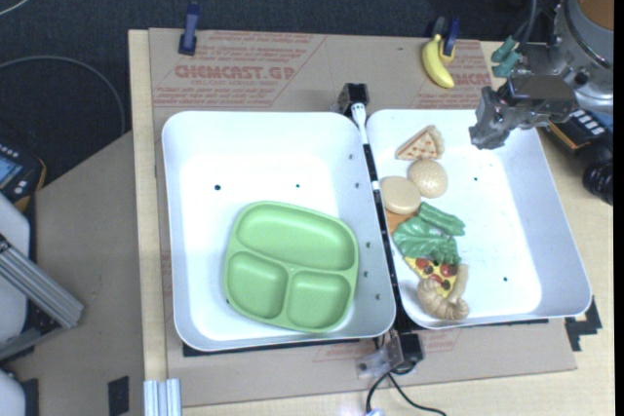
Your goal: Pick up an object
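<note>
My gripper (486,133) hangs over the far edge of the right bin (526,239), with nothing visible between its fingers. Along the right bin's left side lie toy foods: a sandwich wedge (419,144), a pale round bun (428,177), a tan round piece (399,195), green leafy pieces (429,230), a pizza slice (438,270) and a beige croissant-like piece (447,306). The gripper is to the right of the sandwich wedge and apart from it.
The left bin (195,170) holds a green divided plate (290,264). A yellow toy banana (438,63) lies on the brown board behind the right bin, beside a blue clamp (449,33). Another blue clamp (189,27) is at the board's far left. A black divider (363,136) runs between the bins.
</note>
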You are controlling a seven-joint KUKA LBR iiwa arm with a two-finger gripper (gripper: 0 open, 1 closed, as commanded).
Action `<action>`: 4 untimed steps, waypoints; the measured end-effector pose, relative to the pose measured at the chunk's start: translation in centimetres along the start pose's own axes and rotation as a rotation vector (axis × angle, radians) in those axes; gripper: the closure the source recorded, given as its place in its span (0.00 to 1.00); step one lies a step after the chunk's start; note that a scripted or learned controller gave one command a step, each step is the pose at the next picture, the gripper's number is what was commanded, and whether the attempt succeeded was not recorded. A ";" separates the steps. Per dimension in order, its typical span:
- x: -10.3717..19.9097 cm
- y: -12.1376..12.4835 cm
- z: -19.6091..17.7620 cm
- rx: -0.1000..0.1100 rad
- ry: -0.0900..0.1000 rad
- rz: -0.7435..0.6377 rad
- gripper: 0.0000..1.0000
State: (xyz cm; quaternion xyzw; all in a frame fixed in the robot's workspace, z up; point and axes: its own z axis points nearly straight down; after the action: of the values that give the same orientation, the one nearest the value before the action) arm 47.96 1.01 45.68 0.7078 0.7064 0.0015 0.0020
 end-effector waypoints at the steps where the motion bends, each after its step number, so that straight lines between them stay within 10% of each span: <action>1: 1.8 -0.1 4.8 0.011 0.001 -0.003 1.00; 3: 3.6 -0.3 18.0 0.017 -0.001 0.001 1.00; 4: 1.1 0.1 -1.5 -0.018 0.002 -0.002 1.00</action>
State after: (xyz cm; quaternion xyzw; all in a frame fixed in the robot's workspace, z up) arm 48.05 2.06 47.15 0.7072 0.7069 0.0086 0.0075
